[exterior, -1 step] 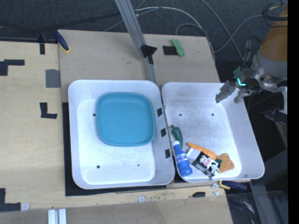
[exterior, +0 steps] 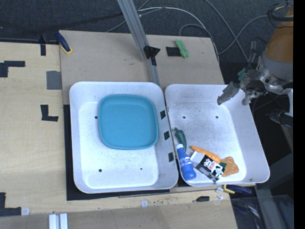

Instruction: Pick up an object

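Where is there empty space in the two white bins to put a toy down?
The right bin is bare across its upper and middle floor, below the gripper. Its lower corner is crowded with a blue bottle, a carrot and other small things. In the left bin, only the strip below the blue plate is free.

One fixed camera above the bench (exterior: 33, 128), looking down at a slant. Both bins fit in frame: left bin (exterior: 81, 128) centre-left, right bin (exterior: 243, 128) centre-right. Far bench edge and dark floor run along the top; arm (exterior: 279, 51) enters at right edge. Medium distance, whole workspace visible.
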Controlling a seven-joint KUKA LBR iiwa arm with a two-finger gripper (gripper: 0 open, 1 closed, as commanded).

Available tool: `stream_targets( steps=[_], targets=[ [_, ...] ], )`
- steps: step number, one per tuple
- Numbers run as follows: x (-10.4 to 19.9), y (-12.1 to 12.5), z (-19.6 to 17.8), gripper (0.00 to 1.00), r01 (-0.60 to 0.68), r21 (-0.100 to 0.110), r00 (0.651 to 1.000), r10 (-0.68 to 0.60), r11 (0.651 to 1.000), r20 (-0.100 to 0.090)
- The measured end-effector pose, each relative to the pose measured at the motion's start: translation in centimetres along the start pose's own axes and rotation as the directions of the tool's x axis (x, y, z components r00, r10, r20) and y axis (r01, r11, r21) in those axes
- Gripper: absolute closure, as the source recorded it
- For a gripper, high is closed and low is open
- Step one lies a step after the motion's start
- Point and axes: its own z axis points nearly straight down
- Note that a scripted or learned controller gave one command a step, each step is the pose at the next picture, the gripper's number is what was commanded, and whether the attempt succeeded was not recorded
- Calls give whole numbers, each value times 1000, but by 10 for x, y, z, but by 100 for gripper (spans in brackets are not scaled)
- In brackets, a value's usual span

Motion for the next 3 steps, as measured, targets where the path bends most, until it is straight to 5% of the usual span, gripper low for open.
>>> stream_targets(
  steps=[3],
  targets=[
    [5, -8, 167, 0, 0, 6, 1000, 0, 1000, -1]
  ],
)
